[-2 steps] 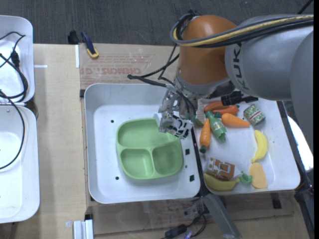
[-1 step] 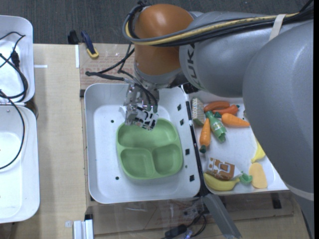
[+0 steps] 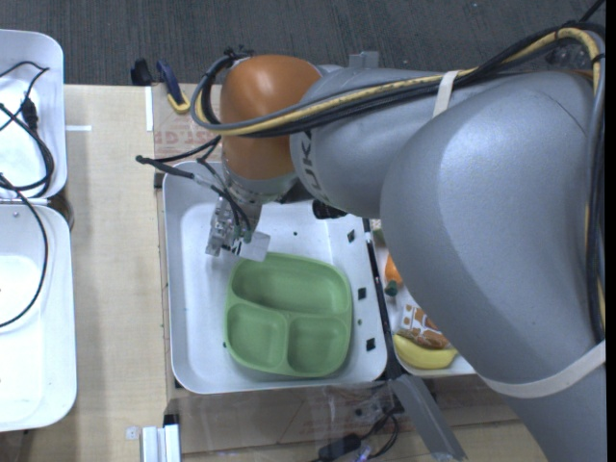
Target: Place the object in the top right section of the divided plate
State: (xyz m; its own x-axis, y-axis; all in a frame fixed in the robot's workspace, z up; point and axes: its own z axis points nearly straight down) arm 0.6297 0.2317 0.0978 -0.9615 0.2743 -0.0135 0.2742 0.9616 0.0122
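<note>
The claw hovers just off the green plate's upper-left rim, positioned to deliver; its grip I cannot tell.

My gripper hung over the left white bin, just beyond the far-left corner of the green divided plate. That plate lay flat in the bin, its large section farthest from the camera. Right of the plate, in the neighbouring bin, lay a banana under my arm.
</note>
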